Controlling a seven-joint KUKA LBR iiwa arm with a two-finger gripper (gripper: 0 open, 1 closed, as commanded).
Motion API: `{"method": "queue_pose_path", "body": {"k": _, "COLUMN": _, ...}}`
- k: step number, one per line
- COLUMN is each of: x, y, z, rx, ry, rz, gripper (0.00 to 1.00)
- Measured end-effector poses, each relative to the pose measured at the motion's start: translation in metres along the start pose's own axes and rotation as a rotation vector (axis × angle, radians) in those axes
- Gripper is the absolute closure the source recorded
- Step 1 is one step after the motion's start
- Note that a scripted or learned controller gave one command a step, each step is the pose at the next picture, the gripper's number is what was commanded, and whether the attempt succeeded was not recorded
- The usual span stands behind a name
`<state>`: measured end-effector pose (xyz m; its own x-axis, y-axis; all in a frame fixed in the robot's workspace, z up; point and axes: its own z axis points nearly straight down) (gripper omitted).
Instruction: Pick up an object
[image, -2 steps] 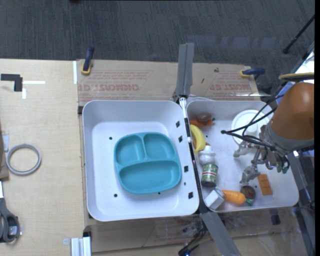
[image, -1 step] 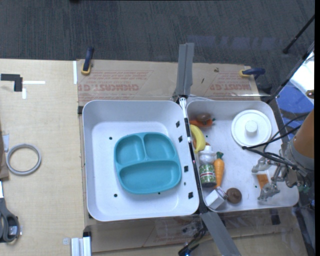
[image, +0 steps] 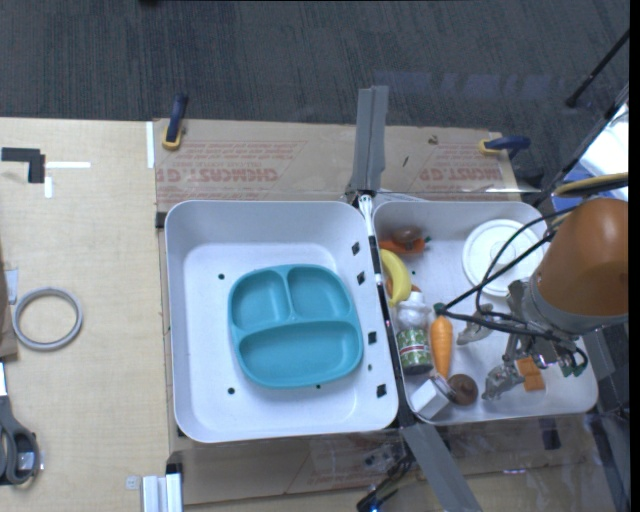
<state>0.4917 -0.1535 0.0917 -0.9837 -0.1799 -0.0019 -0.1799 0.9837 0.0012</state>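
Observation:
The right bin (image: 580, 400) holds several objects. A banana (image: 394, 276), a red and brown fruit (image: 405, 240), a small bottle (image: 412, 337), an orange carrot (image: 442, 345), a brown round piece (image: 462, 387) and a grey-white cup (image: 429, 399) lie along its left side. A white round plate (image: 494, 254) lies at the back. My gripper (image: 515, 372) hangs low over the bin's front right part, right of the carrot. A small orange block (image: 533, 379) sits right at the gripper's tip. The view does not show whether it is gripped.
The left bin (image: 190, 330) bears a blue divided plate (image: 295, 325). The arm's orange band (image: 592, 262) looms over the right bin's right side, with cables looping over the white plate. A roll of tape (image: 44, 318) and scissors (image: 18, 452) lie on the bench at far left.

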Motion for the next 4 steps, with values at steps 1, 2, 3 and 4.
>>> {"method": "queue_pose_path", "body": {"k": 1, "x": -0.043, "y": 0.053, "z": 0.000, "rx": 0.001, "ry": -0.002, "rz": -0.076, "gripper": 0.00}}
{"method": "queue_pose_path", "body": {"k": 2, "x": -0.085, "y": -0.055, "z": -0.013, "rx": 0.003, "ry": -0.004, "rz": -0.217, "gripper": 0.00}}
{"method": "queue_pose_path", "body": {"k": 3, "x": -0.051, "y": -0.058, "z": -0.002, "rx": 0.002, "ry": -0.004, "rz": -0.081, "gripper": 0.00}}
{"method": "queue_pose_path", "body": {"k": 4, "x": -0.015, "y": 0.009, "z": 0.000, "rx": 0.000, "ry": 0.000, "rz": -0.073, "gripper": 0.00}}
